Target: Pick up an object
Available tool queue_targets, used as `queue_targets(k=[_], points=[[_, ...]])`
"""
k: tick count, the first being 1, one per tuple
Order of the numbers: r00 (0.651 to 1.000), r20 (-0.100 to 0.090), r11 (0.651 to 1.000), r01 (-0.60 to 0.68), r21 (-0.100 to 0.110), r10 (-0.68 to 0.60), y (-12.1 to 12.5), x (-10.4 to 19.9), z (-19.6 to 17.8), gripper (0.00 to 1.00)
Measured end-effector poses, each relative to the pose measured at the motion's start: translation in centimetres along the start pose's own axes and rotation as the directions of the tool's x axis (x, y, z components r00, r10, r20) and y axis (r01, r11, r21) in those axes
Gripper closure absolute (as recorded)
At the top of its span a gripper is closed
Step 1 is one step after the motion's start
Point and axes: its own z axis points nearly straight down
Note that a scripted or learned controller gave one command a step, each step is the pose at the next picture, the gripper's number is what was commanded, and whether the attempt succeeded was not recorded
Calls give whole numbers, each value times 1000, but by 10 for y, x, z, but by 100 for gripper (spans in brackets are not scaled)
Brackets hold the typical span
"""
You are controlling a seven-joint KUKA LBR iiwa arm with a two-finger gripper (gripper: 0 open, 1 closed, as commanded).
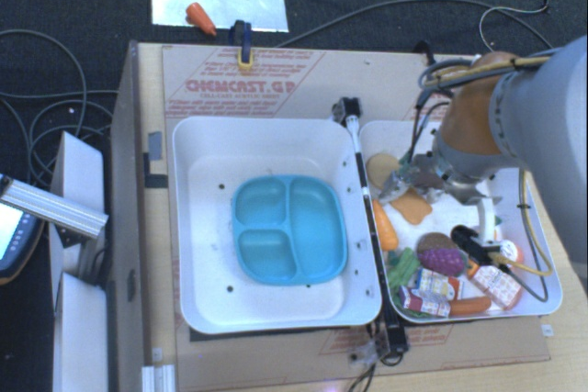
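Looking down, you see two white bins: the left bin (197, 197) holds one blue divided plate (289, 229), the right bin (537, 275) a heap of toy food. One carrot (385, 227) lies along the divider, long axis running near to far. The gripper (411, 181) sits just beyond it.

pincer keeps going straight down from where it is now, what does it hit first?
Probably the tan slice lying in the right bin; the pincer hangs right above it. Depth is unclear from this slant, so the orange carrot beside it is possible.
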Motion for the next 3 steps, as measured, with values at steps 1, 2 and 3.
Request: queue_targets(k=[1, 2, 3], points=[[1000, 1, 1000, 3, -3, -3, 1, 0, -12, 100], [1000, 0, 1000, 1, -2, -1, -45, 4, -118, 100], [1000, 0, 1000, 1, 0, -1, -45, 5, -117, 0]])
